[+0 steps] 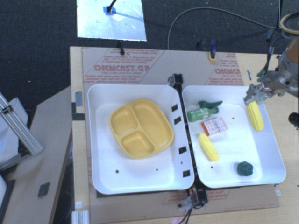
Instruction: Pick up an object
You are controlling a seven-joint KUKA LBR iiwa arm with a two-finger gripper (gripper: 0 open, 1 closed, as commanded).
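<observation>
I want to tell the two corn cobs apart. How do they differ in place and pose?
The right corn cob lies by the right bin's right wall, just under the gripper, nearly upright in the view. The middle corn cob lies mid-bin below the red-and-white packet, slanted, apart from the gripper. Both are yellow and similar in size.

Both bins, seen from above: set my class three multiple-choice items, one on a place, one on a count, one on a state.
1. Where is the yellow divided plate?
A. left bin
B. right bin
C. on the bench outside the bins

2. How many corn cobs lie in the right bin?
A. one
B. two
C. four

3. How does the green bottle rest?
A. upright
B. on its side
C. on the plate

Answers: 1 A, the plate fills the middle of the left bin. 2 B, one cob lies below the hand, another near the red carton. 3 B, its length runs along the floor.
</observation>
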